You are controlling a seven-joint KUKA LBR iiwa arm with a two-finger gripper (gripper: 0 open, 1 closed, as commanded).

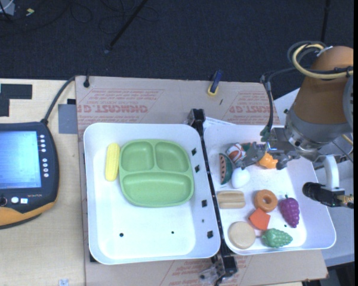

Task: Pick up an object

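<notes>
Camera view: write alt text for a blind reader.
A grey and orange robot arm reaches from the right, its gripper low over toy food in the right bin. The left bin holds a green divided plate beside a yellow corn cob.

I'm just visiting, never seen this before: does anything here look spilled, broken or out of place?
Nothing stands out. The corn lies beside the green plate in the left bin; the toy foods sit inside the right bin.

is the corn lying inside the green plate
No, the corn lies on the left bin's floor, just beside the green plate's left edge.
</notes>
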